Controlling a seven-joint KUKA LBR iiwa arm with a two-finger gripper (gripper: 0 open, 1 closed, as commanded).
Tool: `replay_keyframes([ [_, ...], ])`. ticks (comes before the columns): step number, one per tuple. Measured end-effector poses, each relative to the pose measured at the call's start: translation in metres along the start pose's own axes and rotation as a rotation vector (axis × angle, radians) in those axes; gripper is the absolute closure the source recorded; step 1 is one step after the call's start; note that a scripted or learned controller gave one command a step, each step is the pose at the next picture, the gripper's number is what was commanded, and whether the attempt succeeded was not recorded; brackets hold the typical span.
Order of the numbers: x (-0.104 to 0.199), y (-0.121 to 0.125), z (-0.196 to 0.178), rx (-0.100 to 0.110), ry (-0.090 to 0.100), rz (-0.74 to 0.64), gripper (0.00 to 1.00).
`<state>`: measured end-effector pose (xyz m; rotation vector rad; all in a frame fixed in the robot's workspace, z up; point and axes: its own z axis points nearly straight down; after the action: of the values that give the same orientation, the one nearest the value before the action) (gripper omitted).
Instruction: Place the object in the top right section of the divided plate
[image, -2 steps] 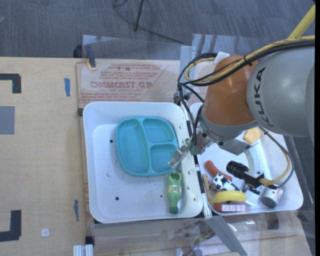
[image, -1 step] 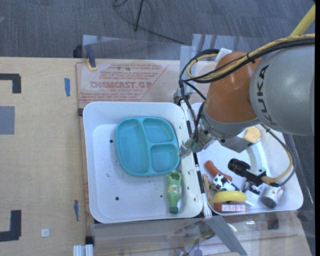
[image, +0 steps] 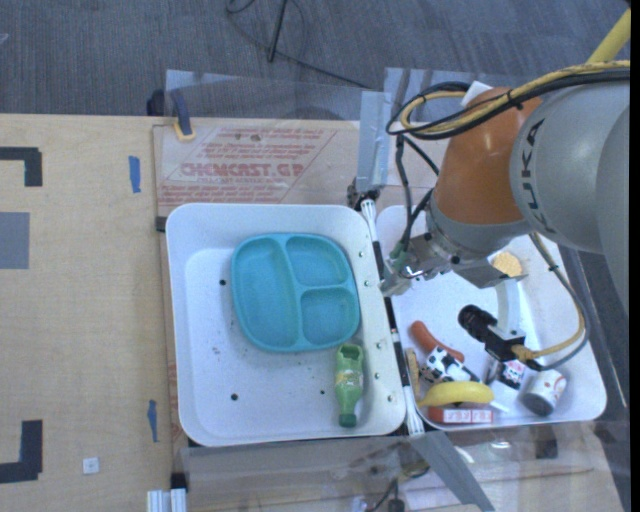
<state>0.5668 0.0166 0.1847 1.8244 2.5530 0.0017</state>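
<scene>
Camera view, arm (image: 530, 160) bent over right bin (image: 585, 385), divided plate (image: 296, 291) left.

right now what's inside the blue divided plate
Nothing sits in the divided plate: all three sections show bare blue. A green bottle lies just outside its lower right rim, in the same left bin.

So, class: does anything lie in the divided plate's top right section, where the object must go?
Nothing visible does. The top right section of the turquoise divided plate is bare. The green bottle lies beside the plate's lower right corner, outside it.
</scene>
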Motion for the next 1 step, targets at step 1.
replay_keyframes([
  [1, 0.0492, -0.0345, -0.0056, 0.005, 0.004, -0.149, 1.00],
])
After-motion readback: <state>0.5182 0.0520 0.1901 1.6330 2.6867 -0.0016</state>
